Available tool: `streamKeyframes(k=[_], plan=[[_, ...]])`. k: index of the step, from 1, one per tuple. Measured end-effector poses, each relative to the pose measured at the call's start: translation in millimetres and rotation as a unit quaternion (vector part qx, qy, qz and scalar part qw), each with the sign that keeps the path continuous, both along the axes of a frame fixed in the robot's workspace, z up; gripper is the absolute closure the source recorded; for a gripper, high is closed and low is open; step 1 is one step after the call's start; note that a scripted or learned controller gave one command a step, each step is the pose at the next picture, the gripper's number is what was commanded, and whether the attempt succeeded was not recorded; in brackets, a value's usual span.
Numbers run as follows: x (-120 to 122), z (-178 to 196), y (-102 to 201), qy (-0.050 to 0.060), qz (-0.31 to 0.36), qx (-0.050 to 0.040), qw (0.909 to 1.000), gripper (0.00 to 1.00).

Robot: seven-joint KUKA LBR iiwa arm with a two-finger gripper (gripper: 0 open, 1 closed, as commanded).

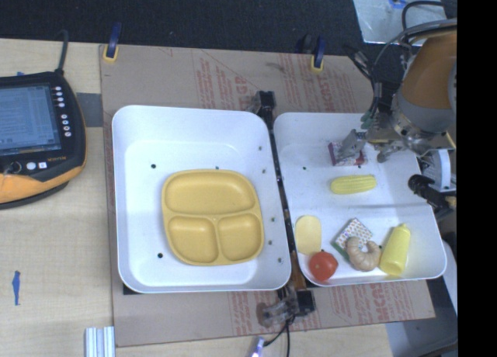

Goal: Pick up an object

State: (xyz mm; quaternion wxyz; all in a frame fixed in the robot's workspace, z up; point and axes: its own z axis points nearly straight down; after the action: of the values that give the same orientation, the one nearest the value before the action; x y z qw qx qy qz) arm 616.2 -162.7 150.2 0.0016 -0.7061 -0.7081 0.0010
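The gripper is hovering with fingers apart and nothing between them in the right bin, as the corn cob is lying crosswise just below it, toward the camera.

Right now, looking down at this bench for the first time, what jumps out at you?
The big yellow divided tray sitting alone in the left bin catches the eye first. Next comes the cluster of toy food along the near edge of the right bin: a red tomato, a yellow bottle and a corn cob further back. The claw hangs over that bin's far side.
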Motion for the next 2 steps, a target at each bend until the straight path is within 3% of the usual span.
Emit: streamKeyframes(k=[1, 2], plan=[[40, -59, -11, 0.000, 0.001, -0.0004, 1.0000, 0.00], [41, -4, -49, -0.002, 0.000, -0.0004, 1.0000, 0.00]])
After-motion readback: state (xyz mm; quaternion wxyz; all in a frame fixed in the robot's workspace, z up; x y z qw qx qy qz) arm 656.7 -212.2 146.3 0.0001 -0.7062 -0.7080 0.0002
